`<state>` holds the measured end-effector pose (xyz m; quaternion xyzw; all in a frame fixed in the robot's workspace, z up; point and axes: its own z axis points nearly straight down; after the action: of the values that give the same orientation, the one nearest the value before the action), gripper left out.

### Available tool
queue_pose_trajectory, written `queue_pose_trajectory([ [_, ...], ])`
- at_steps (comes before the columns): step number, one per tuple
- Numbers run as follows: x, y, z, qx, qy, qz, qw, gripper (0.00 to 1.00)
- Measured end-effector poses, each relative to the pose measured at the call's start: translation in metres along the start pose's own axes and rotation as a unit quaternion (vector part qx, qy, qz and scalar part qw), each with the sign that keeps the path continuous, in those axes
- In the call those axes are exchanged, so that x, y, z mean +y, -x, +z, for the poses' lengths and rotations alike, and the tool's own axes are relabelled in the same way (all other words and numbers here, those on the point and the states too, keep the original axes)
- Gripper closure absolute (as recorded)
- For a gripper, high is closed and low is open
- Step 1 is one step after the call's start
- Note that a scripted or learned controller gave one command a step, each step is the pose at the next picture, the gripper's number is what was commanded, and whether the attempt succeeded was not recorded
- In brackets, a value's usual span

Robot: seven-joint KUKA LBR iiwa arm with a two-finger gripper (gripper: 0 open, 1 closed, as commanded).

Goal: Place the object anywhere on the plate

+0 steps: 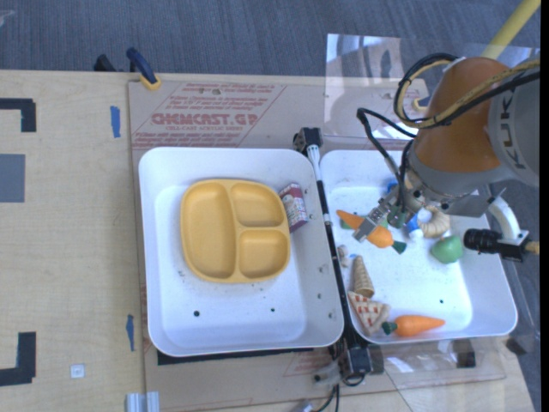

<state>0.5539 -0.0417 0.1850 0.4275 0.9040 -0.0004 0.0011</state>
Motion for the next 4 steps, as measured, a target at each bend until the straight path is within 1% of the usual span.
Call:
queue_pose_trajectory([
  [1,0.000,0.000,0.000,0.000,0.000,0.000,1.0000,0.00],
  [2,0.028,0.015,-0.001,-0.002,0.003,-0.168,0.9858,0.00],
  [3,0.031,0.016,-0.012,-0.006,0.006,-0.169,0.9856,1.00],
  [4,0.062,-0.051,-0.068,-0.003,0.004,-0.172,0.9850,1.00],
])
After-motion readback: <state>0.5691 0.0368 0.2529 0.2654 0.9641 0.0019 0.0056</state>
